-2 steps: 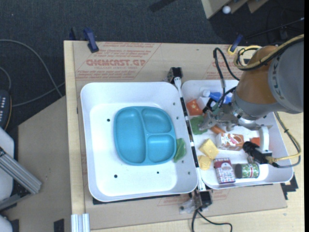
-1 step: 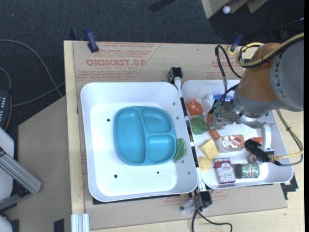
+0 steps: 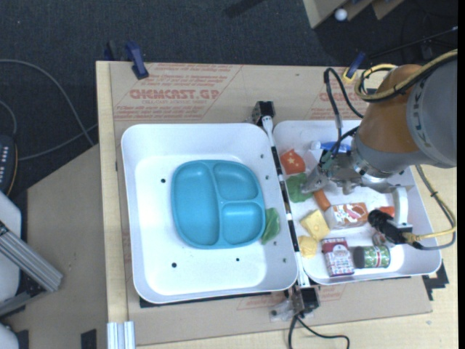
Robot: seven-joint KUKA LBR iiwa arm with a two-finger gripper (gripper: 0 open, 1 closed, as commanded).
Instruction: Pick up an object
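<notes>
Bench [image 3: 182, 86] of pale board, bearing two shallow white bins side by side. Left bin [image 3: 145, 267] carrying a blue divided plate [image 3: 216, 202] near its middle, with a green leafy piece [image 3: 272, 224] touching the plate's right edge, just beside the bin's right wall. Grey arm [image 3: 436, 115] with orange band [image 3: 389, 115] reaching over the right bin [image 3: 421, 264] from its right edge. Gripper [image 3: 328, 174] low over that bin's left half, beside a small orange piece [image 3: 321, 198]; state of the pincer not possible to tell. Along the right bin's front edge: a red-and-white box [image 3: 338, 257], a dark green can [image 3: 374, 257]. Nearer the middle: a packet [image 3: 349, 214], a yellow wedge [image 3: 315, 223]. Red piece [image 3: 292, 161] toward the back-left corner.
</notes>
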